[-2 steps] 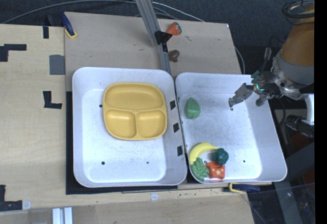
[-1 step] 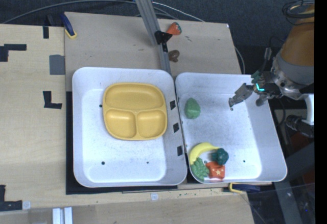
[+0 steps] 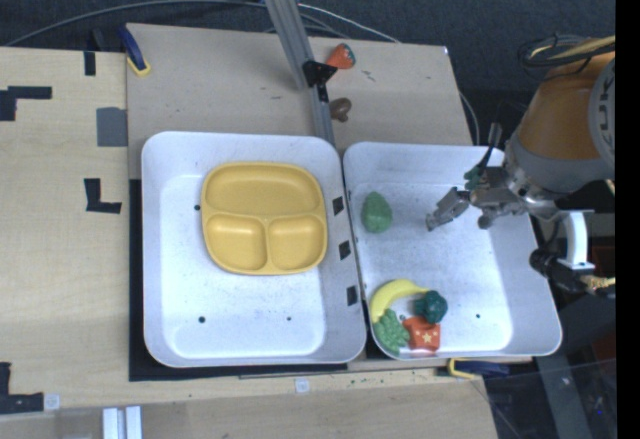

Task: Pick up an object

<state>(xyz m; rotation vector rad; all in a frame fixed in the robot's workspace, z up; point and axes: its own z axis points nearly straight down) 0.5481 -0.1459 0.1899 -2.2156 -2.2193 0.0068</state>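
Note:
My gripper (image 3: 462, 216) hangs over the upper middle of the right bin (image 3: 520, 327), open, with nothing between its fingers. A green rounded object (image 3: 376, 212) lies to its left, near the bin's left wall and apart from the fingers. In the bin's front left corner several small items sit bunched together: a yellow banana (image 3: 398, 292), a dark teal piece (image 3: 432, 307), a green leafy piece (image 3: 390, 331) and a red piece (image 3: 424, 336).
The left bin (image 3: 170, 327) holds a yellow divided plate (image 3: 265, 217) in its upper half. A slanted metal bar (image 3: 290, 17) with a black clamp ends at the back wall between the bins. The arm's orange band (image 3: 565, 117) stands at the right.

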